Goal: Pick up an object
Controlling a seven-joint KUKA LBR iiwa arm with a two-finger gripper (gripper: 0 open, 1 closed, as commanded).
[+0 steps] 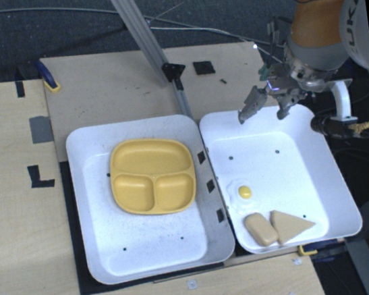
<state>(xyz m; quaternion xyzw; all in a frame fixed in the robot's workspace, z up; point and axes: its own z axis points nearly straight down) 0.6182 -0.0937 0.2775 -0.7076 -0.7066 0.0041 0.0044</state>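
Observation:
The right white bin [312, 159] holds three pieces of toy food near its front: a fried egg with a yellow yolk [243, 193], a tan bread roll [259, 229] and a tan wedge-shaped slice [290, 224]. My gripper [264, 108] hangs over the bin's far rim, well behind those pieces. It is open, its two dark fingers [249, 106] spread wide with nothing between them. A yellow three-compartment plate [152, 175] lies in the left white bin [98, 210].
A slanted metal pole [145, 36] rises behind the bins, with black clips [173, 70] at its base. Cables trail over the dark backdrop and hang beside the arm at right. Black tape marks dot the wooden bench [18, 221].

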